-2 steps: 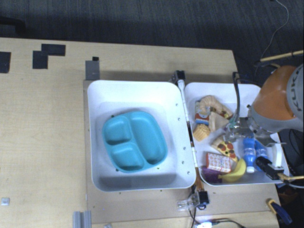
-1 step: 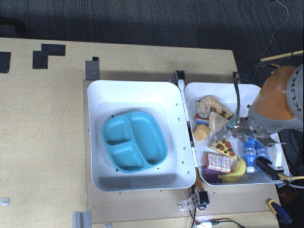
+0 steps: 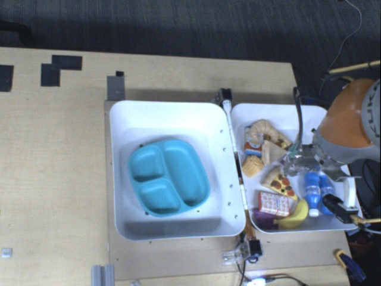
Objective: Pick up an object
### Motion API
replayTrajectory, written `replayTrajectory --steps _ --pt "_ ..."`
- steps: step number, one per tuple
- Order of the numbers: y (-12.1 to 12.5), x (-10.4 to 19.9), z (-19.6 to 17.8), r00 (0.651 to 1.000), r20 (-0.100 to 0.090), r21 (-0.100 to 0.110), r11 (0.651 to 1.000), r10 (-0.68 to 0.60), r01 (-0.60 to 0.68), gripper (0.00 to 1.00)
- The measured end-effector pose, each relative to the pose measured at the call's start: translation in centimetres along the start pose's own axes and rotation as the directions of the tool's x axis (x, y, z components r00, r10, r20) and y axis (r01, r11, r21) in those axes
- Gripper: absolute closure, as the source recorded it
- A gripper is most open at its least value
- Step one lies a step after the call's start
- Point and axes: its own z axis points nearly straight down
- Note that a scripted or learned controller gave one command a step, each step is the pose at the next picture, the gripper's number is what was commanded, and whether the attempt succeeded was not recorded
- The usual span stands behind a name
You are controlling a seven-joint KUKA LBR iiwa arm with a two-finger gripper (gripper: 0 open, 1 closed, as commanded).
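- Looking down on my bench: two white bins side by side, left bin [image 3: 119, 159] and right bin [image 3: 309, 113].
- Left bin just has a blue divided plate [image 3: 169, 176] sitting in the middle, three compartments, lying flat.
- Right bin is where all the pickable stuff is, crammed together:
  - a tan toy croissant-looking thing [image 3: 262, 130] up near the top
  - what I read as a little ice cream cone [image 3: 252, 162] below it, against the wall next to the left bin
  - a pizza slice [image 3: 280, 185] roughly mid-bin
  - a red and white carton [image 3: 274, 204] just under the pizza, with something purple [image 3: 266, 220] poking out beneath it
  - a banana [image 3: 296, 214] at the bottom edge, touching the carton
  - a blue bottle [image 3: 313, 190] with a white cap, just right of the banana
- My arm [image 3: 351, 124] comes in from the right, orange band over the right bin's far side.
- The gripper [image 3: 296, 159] is down in the right bin, between the croissant and the blue bottle, just above the pizza slice.
- It's a grey blur from here, so I honestly can't tell how its jaws stand, or whether it has hold of anything.
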Motion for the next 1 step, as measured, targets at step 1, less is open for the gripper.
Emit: replayTrajectory --steps 1 --pt "-0.01 0.0 0.01 1.0 0.0 0.0 1.0 -0.001 0.001 0.0"
